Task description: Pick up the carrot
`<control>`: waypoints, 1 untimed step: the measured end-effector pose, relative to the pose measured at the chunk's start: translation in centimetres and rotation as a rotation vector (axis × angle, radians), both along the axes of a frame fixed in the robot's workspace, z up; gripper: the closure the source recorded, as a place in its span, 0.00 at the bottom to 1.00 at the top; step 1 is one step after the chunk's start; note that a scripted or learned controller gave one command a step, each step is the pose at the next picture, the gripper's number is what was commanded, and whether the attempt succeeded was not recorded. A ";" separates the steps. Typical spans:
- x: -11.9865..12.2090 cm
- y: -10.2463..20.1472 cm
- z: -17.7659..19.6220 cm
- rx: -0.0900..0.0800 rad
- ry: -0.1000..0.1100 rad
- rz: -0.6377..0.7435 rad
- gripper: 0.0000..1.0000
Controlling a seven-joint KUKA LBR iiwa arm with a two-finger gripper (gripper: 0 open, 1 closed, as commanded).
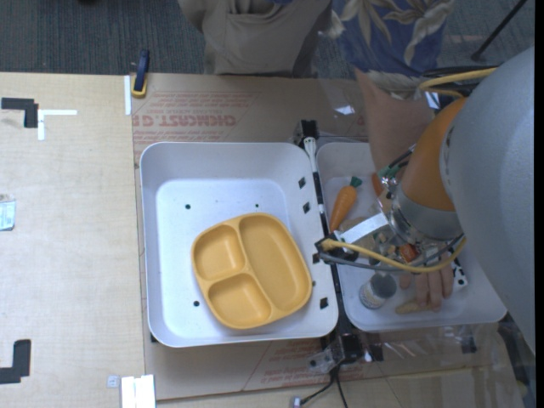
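Orange and tapering, the carrot (343,204) was seen lying in the right bin (476,308), close to that bin's left wall, with its green top pointing away from the camera and its narrow tip towards the divider between the bins. It lay flat and was touched by nothing that could be made out. The arm (497,151) was seen reaching in from the right, its orange band (433,164) sitting above the wrist, which hung over the middle of the right bin. The gripper (399,257) was placed just to the right of the carrot and nearer the camera, amid yellow cable and clutter; whether its fingers were spread or closed could not be told, and nothing could be seen held between them. A small grey round thing (376,291) and some pinkish sausage-like items (429,286) were seen beneath the wrist. In the left bin (170,185) a yellow plate (251,270) with three compartments was lying, tilted a little in plan. Both bins were resting on cardboard (221,117) on the bench.
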State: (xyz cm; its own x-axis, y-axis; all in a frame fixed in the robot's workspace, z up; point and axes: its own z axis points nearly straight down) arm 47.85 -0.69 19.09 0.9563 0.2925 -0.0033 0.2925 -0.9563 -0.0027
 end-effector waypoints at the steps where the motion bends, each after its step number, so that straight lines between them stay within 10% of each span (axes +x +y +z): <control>1: 0.0 0.0 0.0 -0.001 0.000 0.002 0.00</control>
State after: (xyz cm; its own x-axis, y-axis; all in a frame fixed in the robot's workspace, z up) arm 47.84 -0.72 19.09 0.9558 0.2940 -0.0039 0.2940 -0.9558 -0.0021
